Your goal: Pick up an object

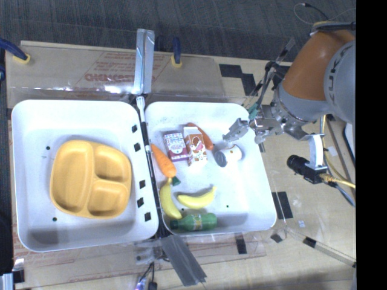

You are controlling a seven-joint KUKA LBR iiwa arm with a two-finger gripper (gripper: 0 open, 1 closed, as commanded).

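My gripper [234, 131] hangs over the upper right part of the right bin [257, 189], reaching in from the right. Just below it lie a small grey round thing [219, 158] and a white piece [233, 153]. To its left stand two small cartons, a dark red one [174, 145] and a white-and-red one [196, 148], with an orange-red sausage-like thing [204, 135] behind them. A carrot [162, 160] lies by the bin's left wall. Two bananas [196, 198] [169, 202] and a green vegetable [193, 222] sit at the front.
The left bin [33, 122] holds a yellow divided tray [89, 177]. A metal divider bar [144, 62] stands between the bins at the back. Cardboard and taped bench lie behind and to the right.
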